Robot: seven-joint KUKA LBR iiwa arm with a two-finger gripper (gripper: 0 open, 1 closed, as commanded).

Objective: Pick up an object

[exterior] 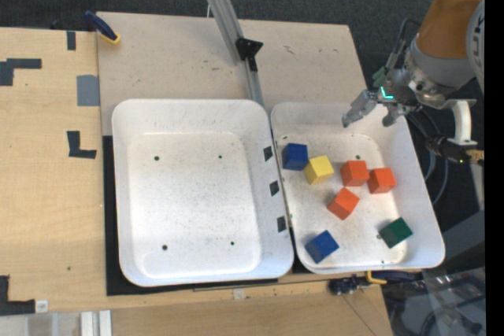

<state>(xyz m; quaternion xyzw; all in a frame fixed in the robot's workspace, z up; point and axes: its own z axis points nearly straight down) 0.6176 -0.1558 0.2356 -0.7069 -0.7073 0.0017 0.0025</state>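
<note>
Hovering with fingers spread and nothing between them, the gripper point(370, 113) hangs over the right bin's point(421, 228) far edge. A yellow cube point(320, 168), without any long axis, sits nearest below-left, edges turned diagonal to the bin's walls.

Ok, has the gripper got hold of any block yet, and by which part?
Nothing is held. The gripper hangs open above the right bin's far edge, apart from every block.

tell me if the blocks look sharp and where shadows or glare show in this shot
Camera view: the blocks are fairly sharp, like the yellow block and the green block, each with a small soft shadow; even, diffuse lighting leaves the left bin bright white with no hard glare; the gripper over the right bin looks slightly soft, its fingers spread apart.
</note>
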